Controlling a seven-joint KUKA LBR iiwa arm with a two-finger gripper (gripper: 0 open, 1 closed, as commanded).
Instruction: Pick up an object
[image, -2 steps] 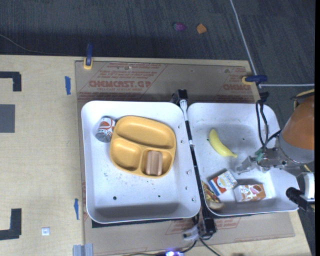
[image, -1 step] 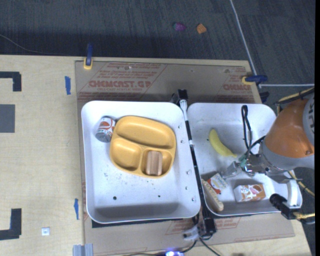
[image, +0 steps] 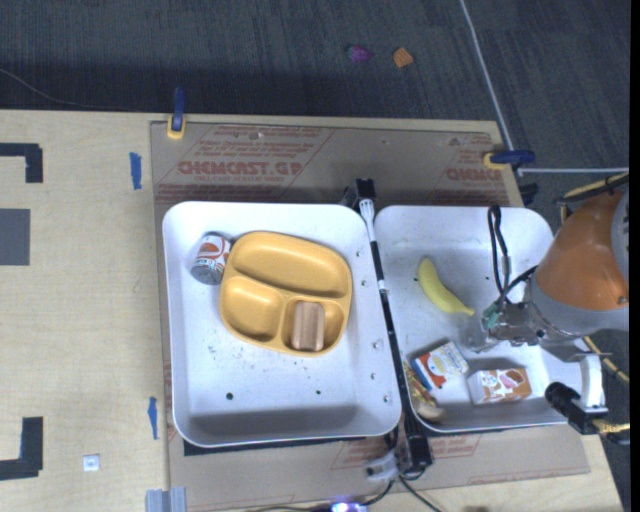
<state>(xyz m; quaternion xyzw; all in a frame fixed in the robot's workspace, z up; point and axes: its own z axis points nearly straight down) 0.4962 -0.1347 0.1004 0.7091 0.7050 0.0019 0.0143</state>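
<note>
A: What is seen on the desk (image: 90, 300)?

B: 2 white bins are set side by side. In the left bin (image: 200, 380) a yellow divided tray (image: 275, 280) is laid, with a brown block (image: 306, 325) in 1 compartment and a small can (image: 209, 258) just beside its upper left edge. In the right bin (image: 455, 225) a banana (image: 441, 287) and 2 small cartons (image: 441, 365) (image: 499, 384) are found.

A: And the gripper (image: 497, 322)?

B: It is placed low over the right bin, near the banana's lower end and above the cartons. Whether the fingers are spread or pressed together cannot be told; they are blurred against the wrist. Nothing is seen held.

A: What could go wrong?

B: The banana is likely the target, yet its tip may be clipped and the fruit pushed aside. A carton could be nudged into the bin wall, and the dangling cable (image: 495, 250) could be snagged.
</note>
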